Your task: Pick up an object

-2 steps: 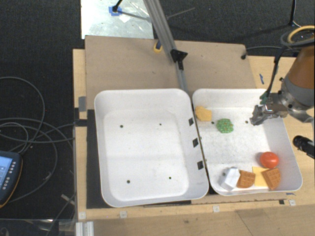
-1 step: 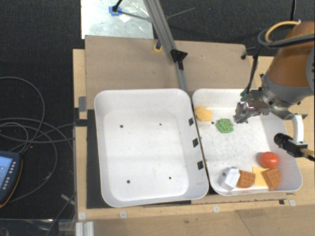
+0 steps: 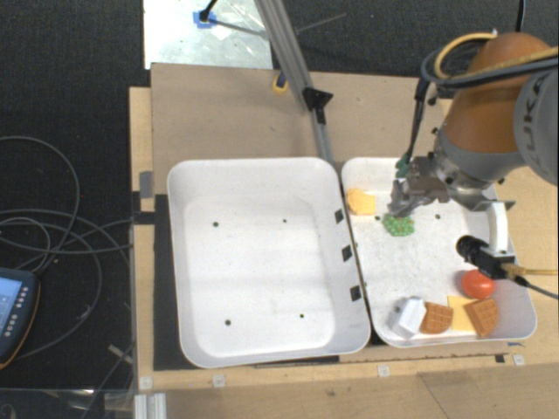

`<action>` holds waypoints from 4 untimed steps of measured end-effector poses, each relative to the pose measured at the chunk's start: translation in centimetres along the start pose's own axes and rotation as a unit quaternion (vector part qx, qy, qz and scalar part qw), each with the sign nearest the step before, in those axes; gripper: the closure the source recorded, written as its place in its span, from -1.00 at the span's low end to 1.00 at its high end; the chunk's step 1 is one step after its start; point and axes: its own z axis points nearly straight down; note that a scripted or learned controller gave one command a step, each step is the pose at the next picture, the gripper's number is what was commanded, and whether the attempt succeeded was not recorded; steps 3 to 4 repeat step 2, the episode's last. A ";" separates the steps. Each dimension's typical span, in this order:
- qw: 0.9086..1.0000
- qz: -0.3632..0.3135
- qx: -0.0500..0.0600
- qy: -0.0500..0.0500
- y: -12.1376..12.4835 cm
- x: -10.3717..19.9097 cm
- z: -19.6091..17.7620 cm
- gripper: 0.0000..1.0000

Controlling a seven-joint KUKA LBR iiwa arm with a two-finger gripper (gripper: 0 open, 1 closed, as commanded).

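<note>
Orange-banded and bulky, the arm's wrist (image 3: 502,103) sits closest to the lens and hides most of what you would want to see at its tip. Start instead from the likeliest target: the small green cluster (image 3: 400,226), lying in the right bin (image 3: 524,321) in its far half, near the wall shared with the left bin (image 3: 253,260). It is roughly round, so no long axis dictates how you turn the wrist.

The gripper (image 3: 407,197) hangs just above and slightly behind that green piece, on its far side as you look down the slant (the dark housing overlaps it from this angle). Whether the fingers are apart or together you cannot tell; nothing is visibly caught in them. Judging from this, the coming move turns on one relation: the green piece lies a little toward you from the tip, so the descent likely needs a small shift nearward before it closes.

Just beside the tip, toward the shared wall, lies a yellow piece (image 3: 362,202), near enough that a drifting descent could nudge it instead. Further out, well apart from the gripper, the near corner of the right bin holds a red ball (image 3: 477,283), a white block (image 3: 405,316) and two waffle-like pieces (image 3: 437,319) with a yellow slab (image 3: 460,306) between them. Both bins rest on the counter (image 3: 218,112).
</note>
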 end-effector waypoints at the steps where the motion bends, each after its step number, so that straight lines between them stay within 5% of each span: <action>1: 1.000 0.000 0.000 0.000 0.3 5.7 -0.4 1.00; 2: 1.000 0.000 0.001 0.000 -0.2 10.9 -0.5 1.00; 4: 1.000 0.000 0.001 0.000 -0.2 10.9 -0.5 1.00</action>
